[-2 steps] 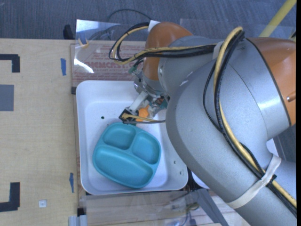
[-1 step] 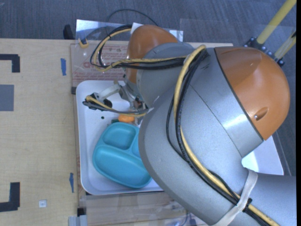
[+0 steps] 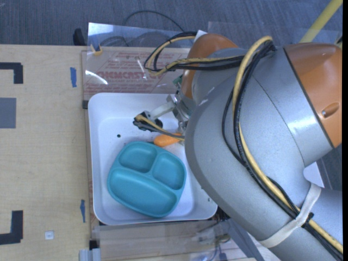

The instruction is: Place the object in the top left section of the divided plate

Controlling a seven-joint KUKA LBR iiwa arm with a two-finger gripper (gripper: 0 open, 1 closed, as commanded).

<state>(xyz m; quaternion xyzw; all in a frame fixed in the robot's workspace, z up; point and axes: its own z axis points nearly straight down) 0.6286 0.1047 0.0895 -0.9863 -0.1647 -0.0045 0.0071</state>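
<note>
Gripper [image 3: 179,113] sat low over the far right part of the white bin [image 3: 103,118], mostly hidden under the bulk of the grey arm [image 3: 255,145]. Whether it was apart, together or clamped on anything: could not tell from this angle.

Orange object [image 3: 166,141], small and elongated, lay just below the gripper in the picture, on the bin floor. Its right end ran under the arm's edge. It rested just beside the upper rim of the divided plate [image 3: 117,192], outside it; touching or not, could not tell.

The plate, teal, lay below and left of the gripper, turned at a slant in the bin. 3 sections: 1 large along the near side, 2 smaller on the far side. Top left section [image 3: 138,156] was the smaller one lying farther from the gripper; the other small one sat nearer to it, close to the orange object.

1 black speck [image 3: 118,135] on the bin floor, left of the gripper, between it and the bin's left wall.

Above the gripper, beyond the bin's far wall, a clear plastic sheet [image 3: 117,69] with faint red lettering. Yellow cable [image 3: 239,99] ran along the arm.

Well to the left of the gripper, pale wooden bench [image 3: 43,162] with black marks [image 3: 13,72] and 2 bits of blue tape [image 3: 73,76].
</note>
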